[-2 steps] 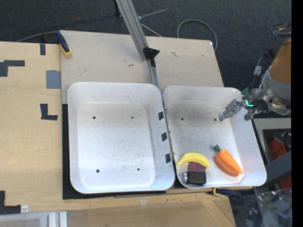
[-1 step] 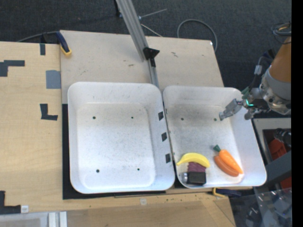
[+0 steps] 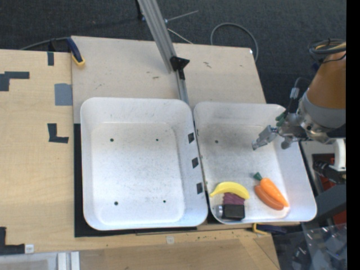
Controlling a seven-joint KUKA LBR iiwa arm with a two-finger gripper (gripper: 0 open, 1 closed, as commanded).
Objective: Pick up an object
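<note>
Though seemingly open, hand (image 3: 272, 139) above carrot (image 3: 271, 193).

Orange carrot (image 3: 271, 194), yellow banana (image 3: 229, 189), dark block (image 3: 232, 209) clustered at right bin (image 3: 236, 122) near edge.

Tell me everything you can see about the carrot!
The carrot looks like a plastic toy: a smooth, bright orange body with a small green stem at its upper left end. It lies flat and slanted on the floor of the right bin, near the front right corner. Nothing seems to touch it; the yellow banana lies apart to its left, and the gripper hangs farther back.
</note>
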